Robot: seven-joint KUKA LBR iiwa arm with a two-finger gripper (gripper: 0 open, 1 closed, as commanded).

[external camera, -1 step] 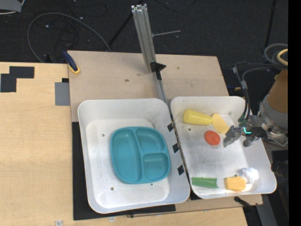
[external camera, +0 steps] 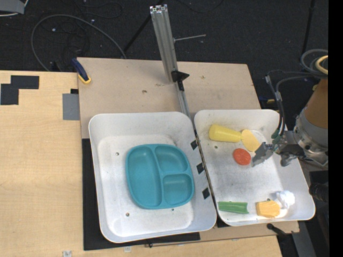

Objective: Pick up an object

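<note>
Nearest the camera, a green block (external camera: 233, 207) and a yellow block (external camera: 268, 209) are lying along the front wall of the right bin (external camera: 252, 186), with a small whitish piece (external camera: 285, 198) just beside the yellow one. Farther back in that bin a yellow cone-shaped toy (external camera: 225, 134) is lying on its side, its thin end touching a yellow round piece (external camera: 250, 140), and a red ball (external camera: 241, 156) is sitting just in front of them. The gripper (external camera: 266, 151) is hanging just right of the ball, near it but apart, and nothing is showing between its fingers; whether they are spread or closed I cannot tell at this size.

All these things are looking like small hollow plastic toys, so probably light and stiff, and smooth enough to slip. The ball is likely to roll away from a glancing touch, so a hold across its middle seems best; the blocks are offering flat sides and an easier grip.

In the left bin (external camera: 107, 143) a teal divided plate (external camera: 159, 175) is lying flat. Both bins are resting on a pale wooden bench (external camera: 37, 159), with dark floor and loose cables (external camera: 59, 31) behind, and a metal post (external camera: 163, 42) is rising from the board at the back.
</note>
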